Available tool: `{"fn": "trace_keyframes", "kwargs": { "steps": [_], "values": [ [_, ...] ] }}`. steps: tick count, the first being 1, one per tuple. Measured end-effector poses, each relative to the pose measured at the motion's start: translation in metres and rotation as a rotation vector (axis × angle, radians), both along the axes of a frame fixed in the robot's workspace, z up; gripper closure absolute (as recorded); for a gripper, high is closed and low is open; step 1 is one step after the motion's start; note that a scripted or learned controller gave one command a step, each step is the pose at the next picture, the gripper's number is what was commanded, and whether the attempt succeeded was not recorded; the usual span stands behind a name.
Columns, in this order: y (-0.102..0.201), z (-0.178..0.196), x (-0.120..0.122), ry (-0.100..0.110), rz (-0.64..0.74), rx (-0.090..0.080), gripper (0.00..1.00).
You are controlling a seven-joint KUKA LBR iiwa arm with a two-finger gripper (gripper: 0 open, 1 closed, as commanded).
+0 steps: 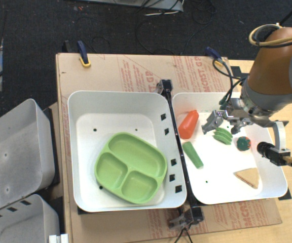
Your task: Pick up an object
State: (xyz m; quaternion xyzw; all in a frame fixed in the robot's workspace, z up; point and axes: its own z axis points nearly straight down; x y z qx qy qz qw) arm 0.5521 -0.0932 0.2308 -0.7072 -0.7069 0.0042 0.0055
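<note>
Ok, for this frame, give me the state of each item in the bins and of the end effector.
green divided plate: flat in the left bin, right way up
orange piece: lying in the right bin
green stick: lying flat, apart from the rest
ridged green piece: lying just below the end effector
dark green ball: resting
tan wedge: lying flat

Smooth, glossy plastic is seen in the white bins (80, 135) and the green divided tray (131, 167). Matt printed cardboard (136, 72) is laid on the bench.
</note>
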Motion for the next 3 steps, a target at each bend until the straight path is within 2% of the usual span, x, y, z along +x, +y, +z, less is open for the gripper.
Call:
{"fn": "trace_keyframes", "kwargs": {
  "steps": [1, 3],
  "values": [
    [0.000, 0.007, 0.003, -0.013, 0.002, -0.002, 0.00],
    [-0.006, -0.084, -0.002, -0.009, -0.002, -0.001, 0.00]
  ]
}}
